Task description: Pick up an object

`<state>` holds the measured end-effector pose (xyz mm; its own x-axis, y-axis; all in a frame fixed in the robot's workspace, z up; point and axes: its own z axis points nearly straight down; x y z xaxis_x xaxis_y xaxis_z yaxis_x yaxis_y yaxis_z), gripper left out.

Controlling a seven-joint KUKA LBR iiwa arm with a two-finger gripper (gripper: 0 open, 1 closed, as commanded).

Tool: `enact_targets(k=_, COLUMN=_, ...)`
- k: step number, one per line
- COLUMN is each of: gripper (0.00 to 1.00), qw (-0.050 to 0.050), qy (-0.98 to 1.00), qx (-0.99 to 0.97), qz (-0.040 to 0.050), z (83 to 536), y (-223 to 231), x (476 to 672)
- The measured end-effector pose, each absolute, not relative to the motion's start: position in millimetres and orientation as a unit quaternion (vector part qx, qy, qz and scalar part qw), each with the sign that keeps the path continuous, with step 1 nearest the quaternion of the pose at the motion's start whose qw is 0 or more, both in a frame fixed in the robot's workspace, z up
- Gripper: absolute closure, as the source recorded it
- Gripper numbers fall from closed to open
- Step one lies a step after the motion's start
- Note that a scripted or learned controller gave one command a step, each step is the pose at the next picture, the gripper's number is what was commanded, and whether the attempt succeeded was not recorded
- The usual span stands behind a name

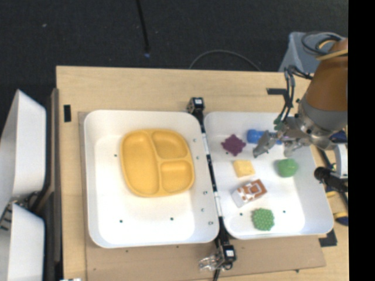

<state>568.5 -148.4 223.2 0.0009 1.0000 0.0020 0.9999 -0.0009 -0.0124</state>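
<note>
Fingers spread and holding nothing, the gripper (275, 147) hangs over the right bin (310, 215), beside six small objects; one yellow tray (157, 161) lies left.

i note a yellow divided tray (157, 161) lying flat in the left white bin (99, 215), three compartments facing up. the wooden bench (135, 86) carries both bins. a black cable (140, 16) runs across the dark floor (70, 22) beyond the bench.
</note>
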Motion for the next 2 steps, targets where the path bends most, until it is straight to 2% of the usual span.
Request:
enact_targets(k=1, gripper=0.00, qw=0.000, qy=-0.708, qx=-0.706, qz=-0.0003, z=230.8, y=-148.1, x=571.2)
enact_targets(k=2, gripper=0.00, qw=0.001, qy=-0.707, qx=-0.707, qz=0.0018, z=168.1, y=-148.9, x=567.7)
